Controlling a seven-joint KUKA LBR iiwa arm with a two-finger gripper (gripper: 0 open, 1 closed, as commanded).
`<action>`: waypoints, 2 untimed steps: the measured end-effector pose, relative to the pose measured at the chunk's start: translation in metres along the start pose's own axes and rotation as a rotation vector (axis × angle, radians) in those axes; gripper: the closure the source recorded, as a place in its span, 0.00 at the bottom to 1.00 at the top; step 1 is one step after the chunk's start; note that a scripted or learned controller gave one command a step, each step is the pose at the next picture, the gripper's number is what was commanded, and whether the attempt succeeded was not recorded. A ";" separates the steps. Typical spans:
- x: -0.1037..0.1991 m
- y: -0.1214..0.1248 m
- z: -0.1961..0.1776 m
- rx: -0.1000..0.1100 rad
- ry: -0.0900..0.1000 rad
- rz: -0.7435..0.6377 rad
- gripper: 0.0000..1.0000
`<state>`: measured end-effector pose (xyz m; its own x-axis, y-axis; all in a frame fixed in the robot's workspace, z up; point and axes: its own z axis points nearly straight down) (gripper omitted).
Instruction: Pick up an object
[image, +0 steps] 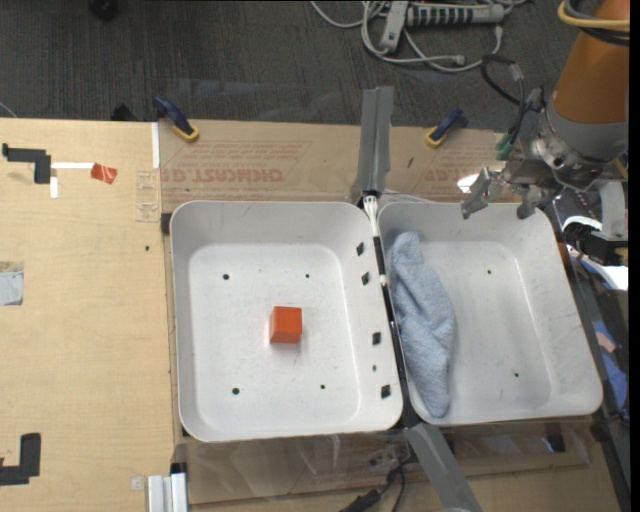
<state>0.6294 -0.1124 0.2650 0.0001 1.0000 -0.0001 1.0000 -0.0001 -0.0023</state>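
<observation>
Blue-grey cloth (420, 325) lies crumpled along the left side of the right bin (540, 400), reaching toward its near edge. Orange block (286, 325) sits alone near the middle of the left bin (200, 300), well apart from the cloth. Gripper (497, 198) hangs over the right bin's far rim, at the top right of the surface; jaws look spread apart, nothing between them.

A block (286, 325) sits near the middle of the left bin (200, 400). A cloth (420, 330) lies along the right bin's (560, 380) left wall. The tool (497, 192) hangs over that bin's far rim.
</observation>
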 end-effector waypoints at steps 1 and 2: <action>0.019 -0.052 0.170 -0.005 -0.001 -0.401 0.00; 0.018 -0.051 0.160 -0.007 -0.001 -0.397 1.00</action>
<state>0.5775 -0.0944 0.1050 -0.3867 0.9222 -0.0012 0.9222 0.3867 0.0046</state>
